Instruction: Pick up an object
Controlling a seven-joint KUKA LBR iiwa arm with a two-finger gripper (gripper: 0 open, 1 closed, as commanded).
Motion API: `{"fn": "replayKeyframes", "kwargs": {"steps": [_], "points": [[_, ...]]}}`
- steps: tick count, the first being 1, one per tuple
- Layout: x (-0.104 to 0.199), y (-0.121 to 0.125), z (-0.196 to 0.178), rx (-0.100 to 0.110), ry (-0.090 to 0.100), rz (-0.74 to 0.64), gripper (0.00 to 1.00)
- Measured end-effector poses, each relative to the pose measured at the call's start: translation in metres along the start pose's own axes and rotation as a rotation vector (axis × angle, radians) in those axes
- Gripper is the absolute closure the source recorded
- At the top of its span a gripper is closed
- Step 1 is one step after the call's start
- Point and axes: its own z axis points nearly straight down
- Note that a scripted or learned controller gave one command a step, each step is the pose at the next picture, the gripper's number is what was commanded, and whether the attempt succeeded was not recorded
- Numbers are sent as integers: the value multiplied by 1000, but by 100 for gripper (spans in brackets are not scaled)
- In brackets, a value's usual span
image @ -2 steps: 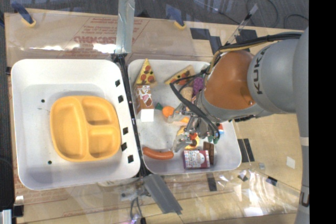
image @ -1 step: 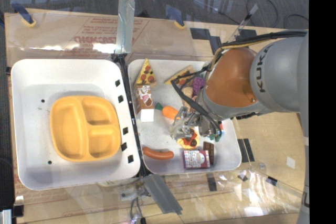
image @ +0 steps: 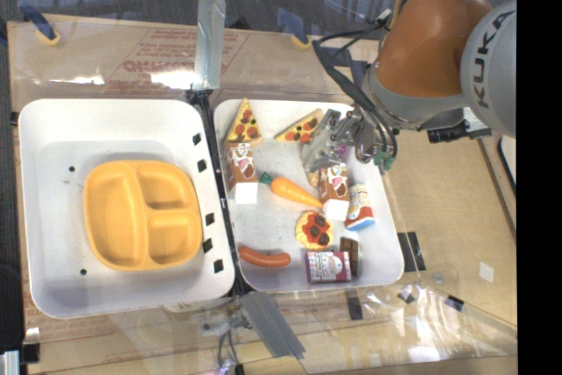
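Overhead view of a desk (image: 439,189) bearing two shallow white plastic bins side by side. The left bin (image: 44,127) holds a yellow plastic divided plate (image: 140,213) at its centre. The right bin (image: 386,250) holds a scatter of toy foods: two pizza-slice wedges, one (image: 243,122) at the bin's upper left and one (image: 300,128) just right of it; a brown-and-white packet (image: 241,162) below the first slice; an orange toy carrot (image: 294,191) near the centre; a round pizza-patterned disc (image: 314,229); a red-brown toy sausage (image: 263,257) along the lower edge; a dark red can (image: 329,266) lying on its side at lower right; and a small bottle with a blue base (image: 359,208) at the right wall. The grey arm with its orange band (image: 430,39) enters from the upper right. The gripper (image: 338,140) is low over the bin's upper right part, above a grey crumpled object (image: 318,155). Whether the fingers are spread or closed, and whether they grip anything, cannot be told.
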Motion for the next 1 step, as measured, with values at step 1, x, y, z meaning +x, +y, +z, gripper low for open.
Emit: {"fn": "replayKeyframes", "kwargs": {"steps": [1], "points": [[35,-2,130,0,24,-88,100]]}}
